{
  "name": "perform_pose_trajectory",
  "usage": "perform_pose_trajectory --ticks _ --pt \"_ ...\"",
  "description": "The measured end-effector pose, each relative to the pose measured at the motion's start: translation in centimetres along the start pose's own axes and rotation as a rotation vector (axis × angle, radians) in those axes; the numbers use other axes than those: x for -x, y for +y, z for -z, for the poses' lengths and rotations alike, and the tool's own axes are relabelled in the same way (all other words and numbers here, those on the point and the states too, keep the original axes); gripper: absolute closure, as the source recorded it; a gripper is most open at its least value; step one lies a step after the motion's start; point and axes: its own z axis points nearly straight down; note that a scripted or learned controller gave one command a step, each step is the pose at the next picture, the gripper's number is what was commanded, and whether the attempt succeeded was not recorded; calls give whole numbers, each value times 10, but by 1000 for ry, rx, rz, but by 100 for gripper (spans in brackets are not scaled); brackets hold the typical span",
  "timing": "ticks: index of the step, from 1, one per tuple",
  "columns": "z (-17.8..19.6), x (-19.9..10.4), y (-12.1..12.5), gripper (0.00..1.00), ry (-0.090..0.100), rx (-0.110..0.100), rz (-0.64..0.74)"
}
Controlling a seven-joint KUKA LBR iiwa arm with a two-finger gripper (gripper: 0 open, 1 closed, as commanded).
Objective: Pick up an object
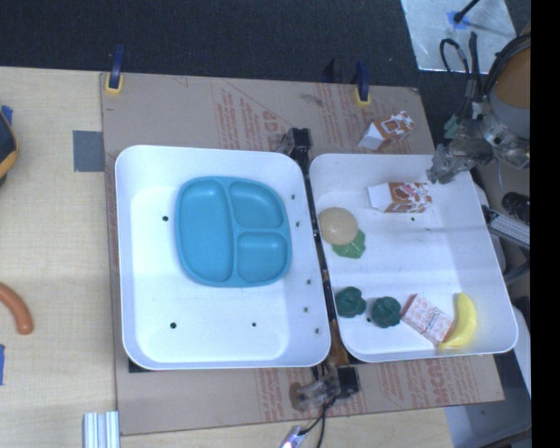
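Note:
The right bin (467, 250) holds a red-and-white packet (403, 196) near its far edge, a tan bun on a green leaf (339, 228), two dark green broccoli pieces (350, 301) (385, 311), another red-and-white packet (427, 317) and a yellow banana (462, 321). My gripper (445, 164) hangs over the bin's far right corner, just right of the far packet, with nothing seen between its fingers.
The left bin (145, 278) holds a blue divided plate (233, 231). A small packet (387, 130) lies on the cardboard beyond the right bin. A sausage (11, 306) lies on the bench at the far left. Clamps hold the cardboard's far edge.

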Motion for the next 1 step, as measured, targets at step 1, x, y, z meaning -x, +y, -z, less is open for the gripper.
perform_pose_trajectory --ticks 1 --pt "0 0 0 0 0 0 0"
